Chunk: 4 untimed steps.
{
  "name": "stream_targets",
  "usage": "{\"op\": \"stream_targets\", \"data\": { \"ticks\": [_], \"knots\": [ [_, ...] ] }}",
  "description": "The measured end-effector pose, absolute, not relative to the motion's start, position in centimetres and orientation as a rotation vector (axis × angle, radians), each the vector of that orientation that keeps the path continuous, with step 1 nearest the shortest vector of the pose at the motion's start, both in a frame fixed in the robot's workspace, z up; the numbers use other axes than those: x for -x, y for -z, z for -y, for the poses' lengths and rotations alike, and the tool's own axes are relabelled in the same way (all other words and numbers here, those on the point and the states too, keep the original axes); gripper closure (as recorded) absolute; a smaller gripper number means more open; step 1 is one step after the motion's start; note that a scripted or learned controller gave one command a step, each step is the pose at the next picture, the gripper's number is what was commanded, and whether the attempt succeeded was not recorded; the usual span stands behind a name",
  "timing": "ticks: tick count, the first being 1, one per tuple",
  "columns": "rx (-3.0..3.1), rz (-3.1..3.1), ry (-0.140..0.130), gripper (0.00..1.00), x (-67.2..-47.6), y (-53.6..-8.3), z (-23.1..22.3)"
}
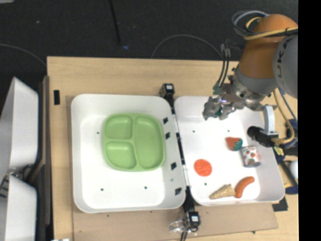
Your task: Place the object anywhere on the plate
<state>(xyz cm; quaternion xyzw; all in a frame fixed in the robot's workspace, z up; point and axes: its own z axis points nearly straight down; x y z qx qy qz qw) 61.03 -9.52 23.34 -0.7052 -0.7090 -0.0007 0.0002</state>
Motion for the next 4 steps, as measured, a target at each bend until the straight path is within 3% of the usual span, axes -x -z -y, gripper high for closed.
{"op": "stream_targets", "data": {
  "ticks": [1,3,4],
  "knots": [
    [2.214,2.228,0.003,1.00,-59.1,-24.6,4.7],
    [2.214,2.228,0.000,1.00,-56.1,-22.8,-4.9],
    [2.219,2.224,0.001,0.00,-56.2,-22.8,-4.6]
  ]
}}
